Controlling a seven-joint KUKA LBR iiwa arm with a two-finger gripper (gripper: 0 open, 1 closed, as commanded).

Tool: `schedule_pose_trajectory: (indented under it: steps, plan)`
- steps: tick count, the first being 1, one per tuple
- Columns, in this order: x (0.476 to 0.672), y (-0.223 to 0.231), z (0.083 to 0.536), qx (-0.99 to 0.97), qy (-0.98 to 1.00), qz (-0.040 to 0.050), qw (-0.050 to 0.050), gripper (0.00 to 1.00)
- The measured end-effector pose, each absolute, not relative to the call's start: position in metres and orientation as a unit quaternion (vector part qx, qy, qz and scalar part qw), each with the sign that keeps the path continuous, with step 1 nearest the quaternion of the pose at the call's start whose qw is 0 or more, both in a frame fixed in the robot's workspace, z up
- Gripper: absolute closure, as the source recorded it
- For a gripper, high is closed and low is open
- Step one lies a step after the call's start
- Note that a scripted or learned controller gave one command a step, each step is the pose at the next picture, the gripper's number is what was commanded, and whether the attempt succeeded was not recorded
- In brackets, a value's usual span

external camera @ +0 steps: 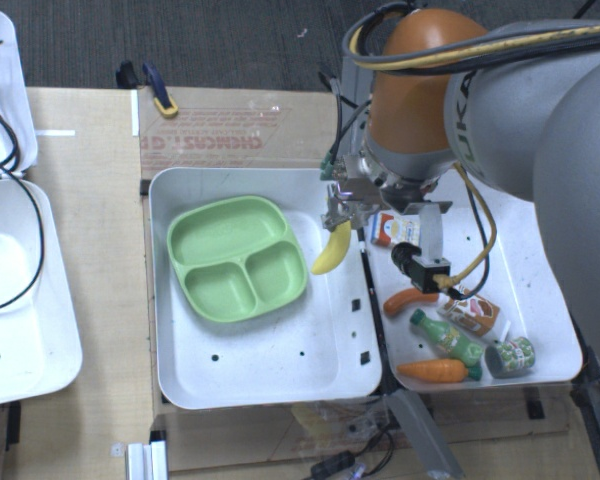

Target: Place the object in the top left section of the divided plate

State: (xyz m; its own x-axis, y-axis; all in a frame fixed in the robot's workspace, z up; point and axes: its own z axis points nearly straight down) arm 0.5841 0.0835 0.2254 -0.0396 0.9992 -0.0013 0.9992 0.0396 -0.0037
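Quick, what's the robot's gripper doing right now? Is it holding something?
Gripper: shut on the banana, holding it by its top end over the left bin, beside the green divided plate.

1. Left bin (250,368) had loads of bare floor around the green divided plate (238,256), easy access.
2. Right bin (540,268) was cramped: bottle (448,336), carrot (432,371), can (512,356) and packets bunched together.
3. Banana (332,250) sat just beside the plate's right rim.
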Motion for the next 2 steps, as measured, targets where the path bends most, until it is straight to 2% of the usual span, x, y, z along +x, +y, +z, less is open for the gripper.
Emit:
schedule_pose_trajectory:
  steps: [1,2]
  plan:
    - [0.6193,0.1309,0.1896,-0.637,-0.771,0.0016,0.000,1.00]
    - [0.6194,0.1307,0.1897,-0.637,-0.771,0.0015,0.000,0.00]
